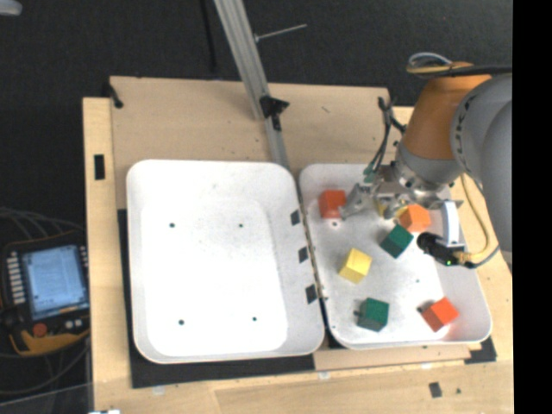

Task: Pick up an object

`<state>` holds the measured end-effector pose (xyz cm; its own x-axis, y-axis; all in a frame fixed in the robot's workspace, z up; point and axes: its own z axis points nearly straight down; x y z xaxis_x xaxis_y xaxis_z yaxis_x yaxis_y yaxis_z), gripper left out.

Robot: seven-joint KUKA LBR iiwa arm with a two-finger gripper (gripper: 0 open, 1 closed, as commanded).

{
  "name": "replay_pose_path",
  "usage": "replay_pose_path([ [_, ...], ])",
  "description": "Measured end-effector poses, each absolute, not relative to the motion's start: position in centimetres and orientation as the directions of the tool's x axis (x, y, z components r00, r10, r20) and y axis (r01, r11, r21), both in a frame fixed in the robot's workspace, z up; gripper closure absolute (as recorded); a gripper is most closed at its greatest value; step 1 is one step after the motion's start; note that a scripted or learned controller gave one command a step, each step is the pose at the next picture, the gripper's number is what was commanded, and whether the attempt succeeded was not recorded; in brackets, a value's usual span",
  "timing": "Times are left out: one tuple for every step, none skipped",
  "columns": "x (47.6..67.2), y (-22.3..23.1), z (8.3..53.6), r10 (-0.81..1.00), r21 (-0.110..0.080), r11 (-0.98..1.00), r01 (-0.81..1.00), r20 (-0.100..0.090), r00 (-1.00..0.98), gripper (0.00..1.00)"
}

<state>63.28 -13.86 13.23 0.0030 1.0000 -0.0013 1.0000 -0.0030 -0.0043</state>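
Right bin [483, 304] holds six small cubes; left bin [216, 257] sits just beside it across a hinged divider. Arm enters from 3 o'clock, orange band above the wrist, gripper [398, 203] low over the upper part of the right bin. Cannot tell from this slant how the gripper is set; the wrist body covers it. An orange cube [416, 217] lies right under the gripper housing, touching or nearly touching a dark green cube [397, 241] at its 7 o'clock. Whether the orange cube is actually gripped is not readable. A red-orange cube [332, 203] sits at 9 o'clock from the gripper, near the bin's left wall. Yellow cube [354, 266] lies toward bin centre, apart from its neighbours. A second green cube [373, 314] is at 6 o'clock, near the front rim; a second red-orange cube [438, 313] at 5 o'clock, close to the right front corner. Handling, by judgement: the cubes look like light, rigid blocks, probably foam or painted wood, with flat faces and no fragile parts. Best hold is across two opposite flat faces, squared to them, not corner to corner. The orange cube is the likely target; the green neighbour crowds one side, so closing along the free faces seems safer. Yellow offers the clearest access.
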Motion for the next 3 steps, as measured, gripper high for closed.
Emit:
replay_pose_path([
  [63.5, -14.0, 14.7, 1.000, 0.005, -0.008, 1.000, -0.001, 0.008, 1.00],
  [63.6, -13.5, 21.1, 1.000, 0.008, 0.002, 1.000, -0.001, -0.002, 1.00],
  [63.9, -12.8, 25.9, 1.000, 0.007, 0.004, 1.000, -0.001, -0.004, 1.00],
])
